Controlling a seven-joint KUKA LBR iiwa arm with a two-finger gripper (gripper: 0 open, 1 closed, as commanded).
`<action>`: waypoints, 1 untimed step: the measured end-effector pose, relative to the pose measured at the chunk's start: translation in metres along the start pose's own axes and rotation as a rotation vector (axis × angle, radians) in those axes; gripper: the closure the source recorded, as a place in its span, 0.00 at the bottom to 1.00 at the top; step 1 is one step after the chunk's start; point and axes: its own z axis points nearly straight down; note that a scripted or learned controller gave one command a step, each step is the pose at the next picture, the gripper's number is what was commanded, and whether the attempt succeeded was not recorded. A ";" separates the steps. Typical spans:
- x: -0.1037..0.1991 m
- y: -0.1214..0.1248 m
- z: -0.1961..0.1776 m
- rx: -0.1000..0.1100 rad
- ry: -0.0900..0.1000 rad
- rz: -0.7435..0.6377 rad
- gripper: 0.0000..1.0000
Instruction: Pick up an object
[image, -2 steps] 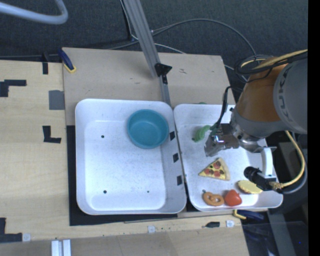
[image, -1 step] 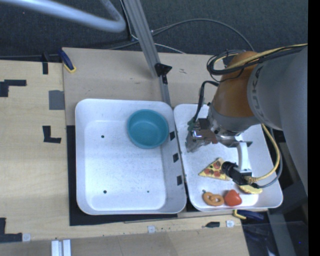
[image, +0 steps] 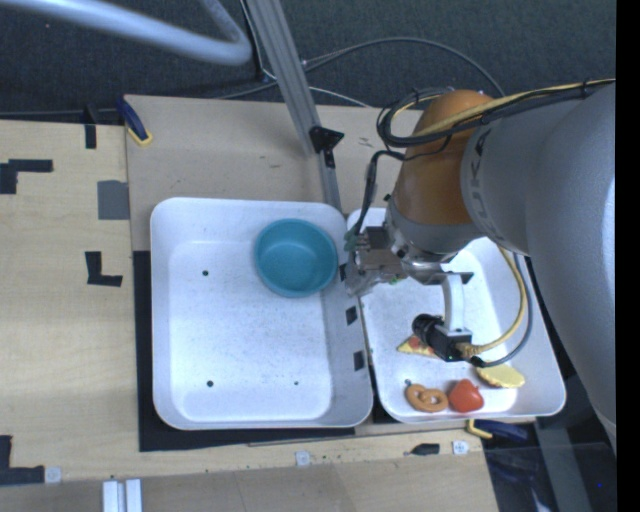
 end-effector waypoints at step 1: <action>0.048 0.010 0.004 0.001 0.000 0.000 1.00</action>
